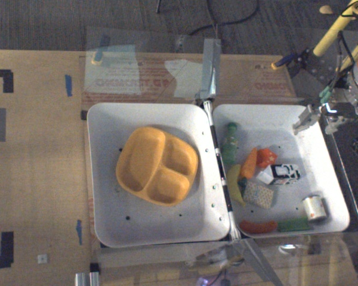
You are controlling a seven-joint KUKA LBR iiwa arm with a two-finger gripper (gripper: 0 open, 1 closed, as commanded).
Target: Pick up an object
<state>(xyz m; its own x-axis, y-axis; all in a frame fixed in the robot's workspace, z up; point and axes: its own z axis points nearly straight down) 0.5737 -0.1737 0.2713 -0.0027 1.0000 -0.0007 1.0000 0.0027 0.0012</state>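
Note:
My gripper [314, 124] hangs over the far right corner of the right bin [340, 216], open, with nothing between its fingers. Below and to its left lie the bin's loose objects. A green bottle [230, 143] lies by the left wall. An orange carrot [249, 163] lies against a red piece [266, 157]. Beside them are a white and black item [284, 173], a grey speckled pouch [260, 194] and a yellow banana [234, 185]. Along the near wall sit a red sausage-shaped toy [258, 226], a green block [294, 224] and a silver can [314, 207].
The left bin [101, 219] holds a yellow divided plate [157, 165]. A metal divider [209, 76] runs between the bins at the back. A yellow rod [337, 25] and cables stand at the far right, behind the arm.

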